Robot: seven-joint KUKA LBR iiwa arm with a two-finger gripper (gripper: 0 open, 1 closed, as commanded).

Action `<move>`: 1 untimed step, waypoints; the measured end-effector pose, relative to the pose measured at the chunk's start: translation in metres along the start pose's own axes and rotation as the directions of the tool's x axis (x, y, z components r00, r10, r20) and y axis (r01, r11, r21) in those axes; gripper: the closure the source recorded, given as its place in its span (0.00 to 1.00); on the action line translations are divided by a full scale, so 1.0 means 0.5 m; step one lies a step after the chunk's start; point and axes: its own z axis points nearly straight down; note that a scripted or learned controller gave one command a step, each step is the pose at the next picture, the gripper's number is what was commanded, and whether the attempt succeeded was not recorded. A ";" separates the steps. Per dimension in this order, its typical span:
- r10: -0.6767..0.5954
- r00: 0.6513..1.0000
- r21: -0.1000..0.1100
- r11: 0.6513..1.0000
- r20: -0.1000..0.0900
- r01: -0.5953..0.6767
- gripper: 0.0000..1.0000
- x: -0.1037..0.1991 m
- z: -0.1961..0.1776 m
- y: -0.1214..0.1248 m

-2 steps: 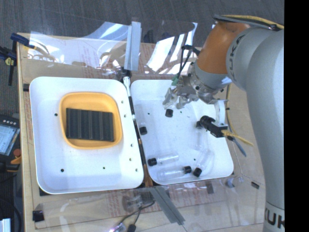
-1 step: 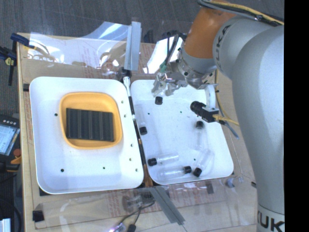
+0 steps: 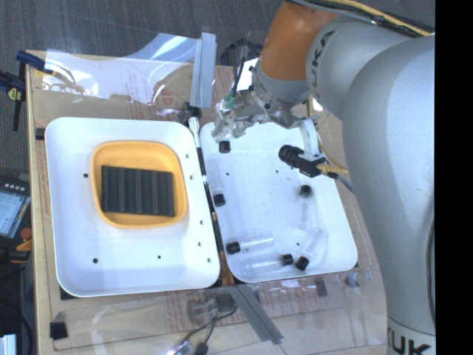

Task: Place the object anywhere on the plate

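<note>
- Wooden bench [image 3: 111,324] under clear plastic sheeting carries two shallow white bins side by side; loose cables lie at its near edge.
- Nearest in the right white bin [image 3: 336,251], clear plastic tubes with black caps [image 3: 270,261] lie along the near wall and the near right corner, touching or just beside one another.
- Left white bin [image 3: 66,257] holds a yellow rounded plate with a dark ribbed centre [image 3: 139,182]; none of the tubes lies on it.
- Farther back, a small black cap-like piece [image 3: 224,146] sits on the right bin's floor near its far left corner.
- Just above that piece hangs the metal two-finger gripper [image 3: 230,123] below the orange band [image 3: 295,39]; whether it is parted or closed cannot be told.
</note>
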 end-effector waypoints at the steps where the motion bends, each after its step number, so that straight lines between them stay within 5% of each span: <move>1: -0.289 0.957 0.004 0.957 -0.003 0.289 1.00 0.060 0.038 -0.044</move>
